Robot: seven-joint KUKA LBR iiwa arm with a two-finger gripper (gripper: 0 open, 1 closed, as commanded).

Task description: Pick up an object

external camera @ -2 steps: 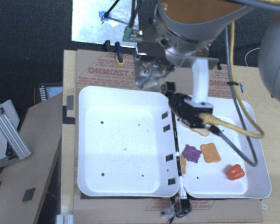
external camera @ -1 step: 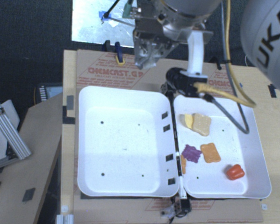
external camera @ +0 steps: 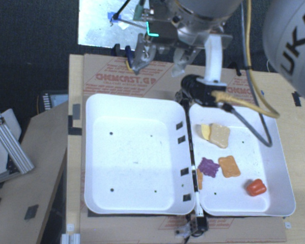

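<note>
My fingers (external camera: 161,60) hang spread and empty above the desk (external camera: 119,76), beyond both bins. The objects lie well apart in the right bin (external camera: 277,166): tan piece (external camera: 219,135), purple piece (external camera: 209,167), orange waffle (external camera: 229,167), red piece (external camera: 256,187). Yellow hose (external camera: 250,105) crosses between.

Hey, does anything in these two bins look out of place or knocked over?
Mostly tidy. One thing stands out: a small orange piece sits wedged against the divider at the right bin's left edge, half hidden beside the purple piece. The tan piece also overlaps a yellow one. Nothing looks spilled or damaged.
</note>
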